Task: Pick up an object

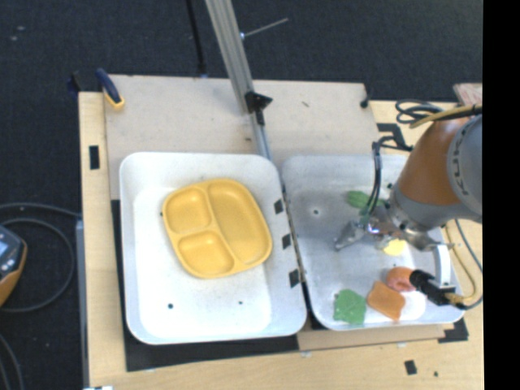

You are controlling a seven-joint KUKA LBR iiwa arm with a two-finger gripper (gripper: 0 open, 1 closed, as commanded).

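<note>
A grey robot arm with an orange band reaches in from the right over the right-hand shallow white bin (325,177) on a pale wooden counter (179,112). Its metal two-fingered hand (351,236) hangs low over the middle of the bin floor, fingers pointing left; whether they are spread or closed cannot be told, and nothing shows between them. The nearest objects lie toward the near-right corner: a flat green foam piece (350,306), an orange wedge-shaped block (386,300) touching beside it, a small yellow piece (394,248) just right of the hand. A small green object (357,199) sits just behind. The left bin (138,299) holds a yellow divided plastic plate (216,227).
</note>
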